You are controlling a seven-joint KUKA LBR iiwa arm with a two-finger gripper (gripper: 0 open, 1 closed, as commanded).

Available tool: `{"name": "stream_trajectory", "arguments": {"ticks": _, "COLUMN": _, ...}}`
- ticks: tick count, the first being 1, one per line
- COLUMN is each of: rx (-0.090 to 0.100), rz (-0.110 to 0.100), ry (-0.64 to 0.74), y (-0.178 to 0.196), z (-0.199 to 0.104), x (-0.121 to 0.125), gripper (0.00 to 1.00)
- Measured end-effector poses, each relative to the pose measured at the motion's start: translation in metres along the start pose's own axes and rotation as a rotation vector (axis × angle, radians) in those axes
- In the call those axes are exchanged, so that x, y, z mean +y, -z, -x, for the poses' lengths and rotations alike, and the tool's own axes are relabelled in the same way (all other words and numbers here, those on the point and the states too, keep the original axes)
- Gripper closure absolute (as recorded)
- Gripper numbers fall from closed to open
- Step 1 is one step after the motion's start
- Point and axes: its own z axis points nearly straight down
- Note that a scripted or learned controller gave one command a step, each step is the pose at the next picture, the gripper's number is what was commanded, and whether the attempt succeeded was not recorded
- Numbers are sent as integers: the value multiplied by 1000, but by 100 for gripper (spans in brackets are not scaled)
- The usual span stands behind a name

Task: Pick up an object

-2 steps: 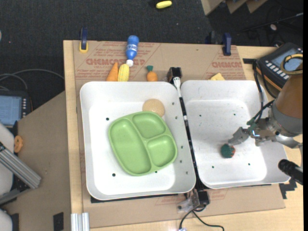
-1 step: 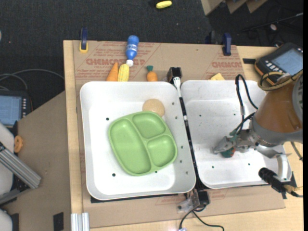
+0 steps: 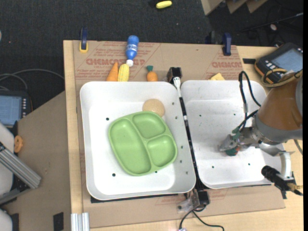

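Observation:
My gripper [image 3: 233,146] is low over the right bin [image 3: 211,114], near its middle and toward the right side. A small dark green object [image 3: 232,151] sits right at its tip, on or just above the bin floor; I cannot make out whether it is gripped. The grey wrist and orange band [image 3: 284,112] come in from the right. In the left bin [image 3: 96,109] lies a green divided plate [image 3: 142,142], and a beige round object [image 3: 154,107] rests just behind it.
Behind the bins on the bench lie a corn cob [image 3: 123,72], a carrot [image 3: 112,72], a blue and white bottle [image 3: 131,47], a smaller carrot [image 3: 151,74] and a yellow piece [image 3: 217,77]. Black cables [image 3: 248,97] hang over the right bin. A handheld device [image 3: 281,64] sits at the far right.

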Motion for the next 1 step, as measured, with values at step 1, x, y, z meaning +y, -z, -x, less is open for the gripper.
{"name": "stream_trajectory", "arguments": {"ticks": 1, "rx": 3, "rz": 6, "ry": 9, "y": 95, "z": -61, "x": -15, "gripper": 100}}
